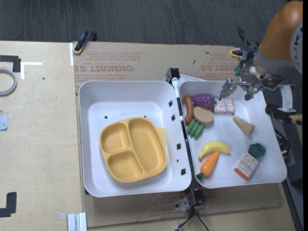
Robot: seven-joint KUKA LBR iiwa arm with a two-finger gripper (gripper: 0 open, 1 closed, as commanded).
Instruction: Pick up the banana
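Observation:
The yellow banana (215,148) lies in the right bin (269,177), near its middle front, with its curve facing up. An orange carrot (210,163) touches its front side. My gripper (239,89) hangs over the back of the same bin, well behind and to the right of the banana. Its fingers stand open and hold nothing. The arm's orange band (284,23) is at the top right.
The right bin also holds purple grapes (203,100), a sausage (188,109), green beans (195,128), a round bun (203,116), a small pink box (224,106), a tan wedge (244,125), a green piece (257,150) and a red-white box (247,166). A yellow divided plate (133,149) sits in the left bin (91,129).

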